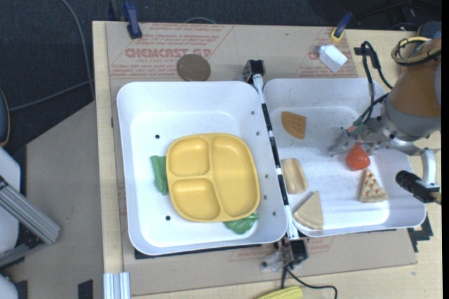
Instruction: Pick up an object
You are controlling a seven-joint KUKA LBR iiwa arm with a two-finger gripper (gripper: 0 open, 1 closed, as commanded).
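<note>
Camera view: gripper (353, 141) low in right bin (330, 94), fingers splayed wide, gripping nothing; red tomato (358, 158) just below them (touching? cannot tell), pizza slice (371, 187) nearby.

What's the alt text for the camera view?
The gripper is low in the right bin beside a red tomato, among toy food pieces. In the left bin is a yellow divided plate.

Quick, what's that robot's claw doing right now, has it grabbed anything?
Gripper: low in the right white bin, beside the red tomato-like toy; open or shut cannot be told.
</note>
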